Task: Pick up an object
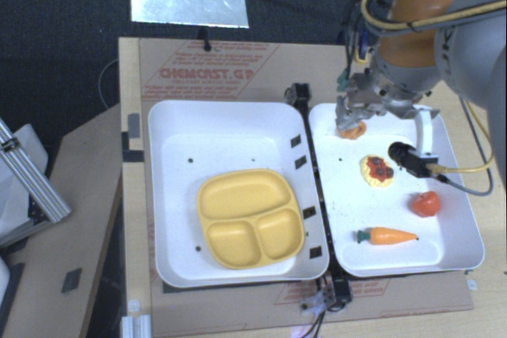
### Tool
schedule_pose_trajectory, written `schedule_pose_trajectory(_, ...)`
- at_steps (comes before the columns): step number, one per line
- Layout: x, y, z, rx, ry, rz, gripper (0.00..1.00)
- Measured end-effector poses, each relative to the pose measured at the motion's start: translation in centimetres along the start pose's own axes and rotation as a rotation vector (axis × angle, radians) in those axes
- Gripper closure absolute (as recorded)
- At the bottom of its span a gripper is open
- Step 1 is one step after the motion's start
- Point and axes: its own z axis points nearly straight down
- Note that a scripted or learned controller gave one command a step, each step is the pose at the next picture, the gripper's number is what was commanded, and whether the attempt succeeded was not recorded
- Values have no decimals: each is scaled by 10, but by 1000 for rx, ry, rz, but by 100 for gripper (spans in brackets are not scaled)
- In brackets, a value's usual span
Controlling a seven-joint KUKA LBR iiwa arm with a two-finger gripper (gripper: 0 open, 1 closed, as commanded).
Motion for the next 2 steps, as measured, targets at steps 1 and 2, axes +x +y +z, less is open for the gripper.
schedule_pose_trajectory(1,42,-11,6,0,-1,1,100)
schedule_pose_trajectory(2,83,-27,8,2,-1,1,100)
